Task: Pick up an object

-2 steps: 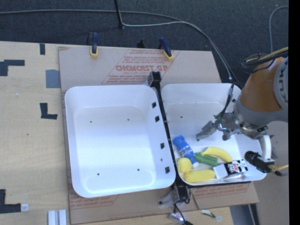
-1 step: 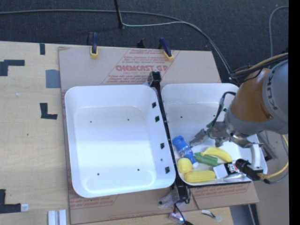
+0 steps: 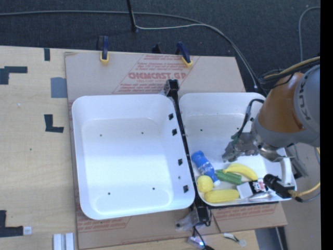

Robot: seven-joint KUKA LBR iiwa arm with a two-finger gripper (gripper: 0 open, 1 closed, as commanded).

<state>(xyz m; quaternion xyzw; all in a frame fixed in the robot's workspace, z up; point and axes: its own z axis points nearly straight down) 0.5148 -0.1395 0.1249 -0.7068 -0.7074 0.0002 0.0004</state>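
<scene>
You can see the gripper low inside the right bin, just above the toy pile; whether it is open or closed I cannot tell. The blue bottle, green pepper, banana, corn cob and lemon lie in the bin's near corner

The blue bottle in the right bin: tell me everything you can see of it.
The blue bottle is small, looks like plastic, and carries a pale label band around its middle. It lies on its side on the floor of the right bin, slanting from upper left to lower right, close to the divider between the bins. Its lower end meets a yellow lemon-like piece, and a green toy vegetable lies just to its right. The gripper is above and to its right, not touching it.
</scene>
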